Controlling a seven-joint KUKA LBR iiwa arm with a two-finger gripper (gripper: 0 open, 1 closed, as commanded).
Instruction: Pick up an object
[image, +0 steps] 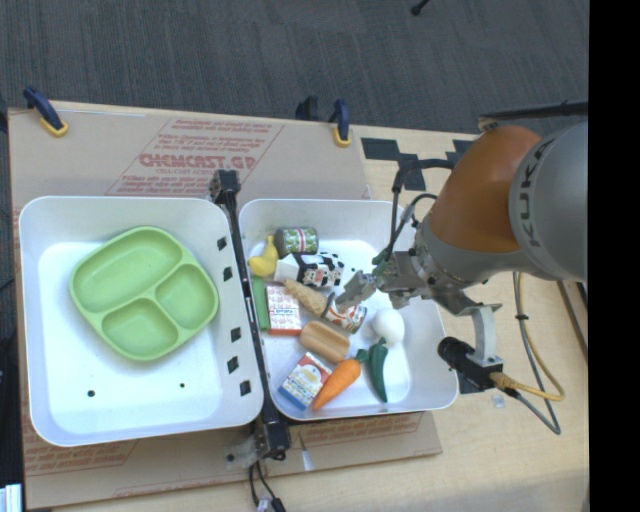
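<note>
The right bin (415, 392) holds a pile of toy food: a green can (296, 240), a yellow duck-like piece (262, 264), a black-and-white cow carton (322, 273), a red and white box (284, 310), a bread roll (324, 341), a carrot (337, 384), a green pepper (378, 367), a white egg (388, 326) and a small blue and white box (304, 378). My gripper (352, 292) hangs over the middle of this bin, just right of the cow carton and above a red-labelled item (345, 317). Nothing shows between its fingers.
The left bin (40, 390) bears a light green divided plate (145, 291). A black divider (238, 290) runs between the bins. The arm's grey body and orange band (490, 205) overhang the right bin's right rim. Blue clamps (340, 122) hold the cardboard base.
</note>
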